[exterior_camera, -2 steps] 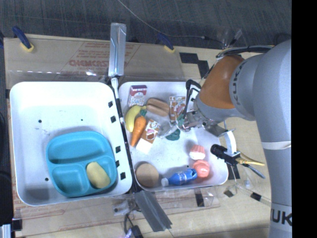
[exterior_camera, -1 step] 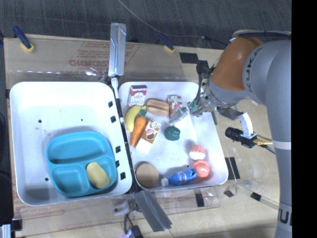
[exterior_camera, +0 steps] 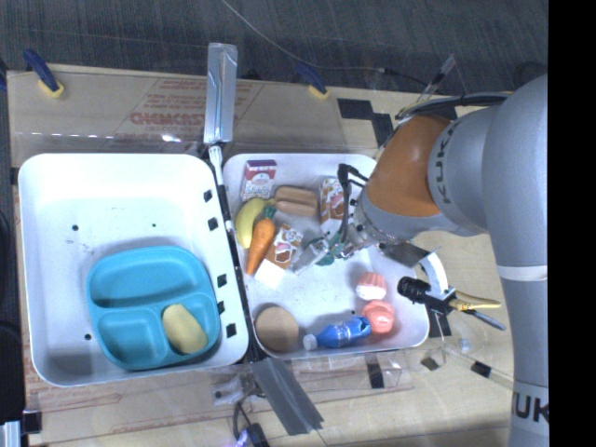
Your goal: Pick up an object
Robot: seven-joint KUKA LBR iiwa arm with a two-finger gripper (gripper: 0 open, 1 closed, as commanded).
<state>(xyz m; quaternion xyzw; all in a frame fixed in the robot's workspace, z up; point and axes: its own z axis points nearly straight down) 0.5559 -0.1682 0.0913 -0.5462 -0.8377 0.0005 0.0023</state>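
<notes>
The pincer (exterior_camera: 337,242) hangs low in the right bin (exterior_camera: 410,341), among the crowded items; I cannot tell its state. A crumpled packet (exterior_camera: 291,247) lies just left of it, the carrot (exterior_camera: 260,244) beyond, its long axis running toward the divider. Open floor lies below, toward the blue bottle (exterior_camera: 337,333).

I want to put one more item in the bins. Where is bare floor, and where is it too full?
Free: the left bin, its floor behind the blue tray; and a smaller patch in the right bin between the carrot, round brown item and pink toys. Crowded: the right bin's far half, around the pincer.
</notes>
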